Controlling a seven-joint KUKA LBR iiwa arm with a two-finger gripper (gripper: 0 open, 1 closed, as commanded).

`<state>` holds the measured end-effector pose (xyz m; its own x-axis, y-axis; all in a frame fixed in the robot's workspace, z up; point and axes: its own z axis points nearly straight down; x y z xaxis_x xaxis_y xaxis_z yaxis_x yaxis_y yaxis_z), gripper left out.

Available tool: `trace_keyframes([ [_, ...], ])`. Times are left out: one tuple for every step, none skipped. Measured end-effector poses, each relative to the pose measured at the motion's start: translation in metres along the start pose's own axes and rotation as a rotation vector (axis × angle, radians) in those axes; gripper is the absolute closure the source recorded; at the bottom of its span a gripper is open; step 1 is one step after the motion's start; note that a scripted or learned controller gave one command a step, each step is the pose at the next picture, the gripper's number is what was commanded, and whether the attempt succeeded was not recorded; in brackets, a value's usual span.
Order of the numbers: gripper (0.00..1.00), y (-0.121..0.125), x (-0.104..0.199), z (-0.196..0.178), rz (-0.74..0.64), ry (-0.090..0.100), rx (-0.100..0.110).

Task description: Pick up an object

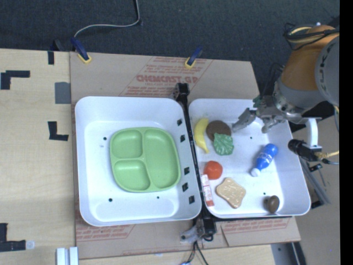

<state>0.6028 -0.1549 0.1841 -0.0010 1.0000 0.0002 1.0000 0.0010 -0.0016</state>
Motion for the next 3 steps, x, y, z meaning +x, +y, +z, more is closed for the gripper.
trace_keyframes([
  [0.0, 0.045, 0.037, 0.091, 0.0, -0.001, -0.001],
  [0.0, 0.039, 0.05, 0.096, 0.005, -0.013, -0.008],
  [1.0, 0.039, 0.052, 0.086, 0.004, -0.01, -0.007],
])
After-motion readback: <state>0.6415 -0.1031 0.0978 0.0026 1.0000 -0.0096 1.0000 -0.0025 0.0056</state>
